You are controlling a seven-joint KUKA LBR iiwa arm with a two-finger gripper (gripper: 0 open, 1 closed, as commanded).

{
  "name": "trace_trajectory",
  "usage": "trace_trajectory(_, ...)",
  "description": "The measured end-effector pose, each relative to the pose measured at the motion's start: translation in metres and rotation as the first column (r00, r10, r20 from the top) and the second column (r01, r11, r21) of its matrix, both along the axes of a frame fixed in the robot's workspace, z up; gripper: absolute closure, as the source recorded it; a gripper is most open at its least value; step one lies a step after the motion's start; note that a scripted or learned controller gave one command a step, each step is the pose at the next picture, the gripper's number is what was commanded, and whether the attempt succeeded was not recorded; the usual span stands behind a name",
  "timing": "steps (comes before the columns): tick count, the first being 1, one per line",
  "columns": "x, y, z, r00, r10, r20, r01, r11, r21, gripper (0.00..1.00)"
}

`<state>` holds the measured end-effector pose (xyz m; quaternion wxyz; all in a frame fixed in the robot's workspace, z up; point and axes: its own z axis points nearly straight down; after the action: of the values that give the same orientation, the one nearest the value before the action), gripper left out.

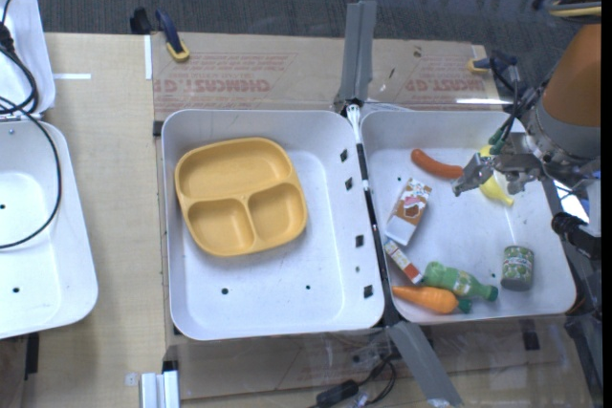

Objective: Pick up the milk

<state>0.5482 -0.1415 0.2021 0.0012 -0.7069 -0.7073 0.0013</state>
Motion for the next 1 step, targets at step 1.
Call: trace_trajectory(1, 0.0221, 0.0785, -0.0118, 1.000, -0.029, 0.000, 0.029, 1.000, -0.001, 0.00)
